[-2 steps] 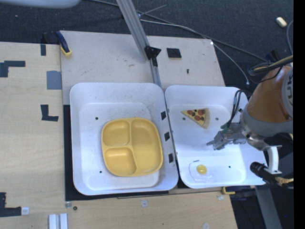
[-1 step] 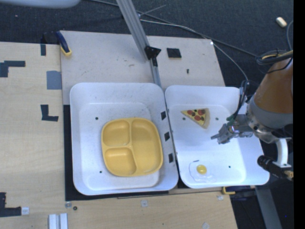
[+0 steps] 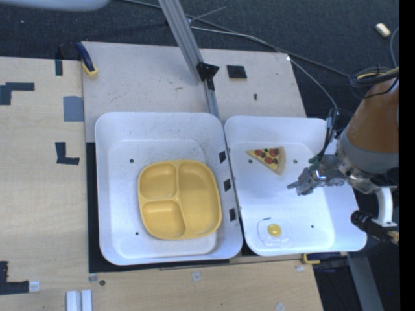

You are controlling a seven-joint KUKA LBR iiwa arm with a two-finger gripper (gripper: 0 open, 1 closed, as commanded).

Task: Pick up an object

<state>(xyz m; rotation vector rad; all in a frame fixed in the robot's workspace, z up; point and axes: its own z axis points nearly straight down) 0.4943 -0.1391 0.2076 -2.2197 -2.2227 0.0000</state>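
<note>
Reaching in from the right, the grey arm [image 3: 373, 135] with its orange band hangs its gripper [image 3: 302, 185] over the right bin [image 3: 324, 235], and nothing sits between the fingers; whether they are spread or pressed together I cannot tell, since the dark tips blur into one small shape. A toy pizza slice [image 3: 268, 157] lies flat on that bin's floor, near its far wall, just left of the gripper and a little further from the camera, apart from it. A toy fried egg [image 3: 273, 230], white with a yellow yolk, rests close to the same bin's near wall, on the camera side of the gripper and well apart from the slice. To the left of the right bin, the left bin [image 3: 117, 141] holds a yellow three-compartment plate [image 3: 179, 198] lying flat in its middle. Beyond the left bin, a grey metal post [image 3: 185, 31] rises at a slant from the bench [image 3: 39, 173]
</note>
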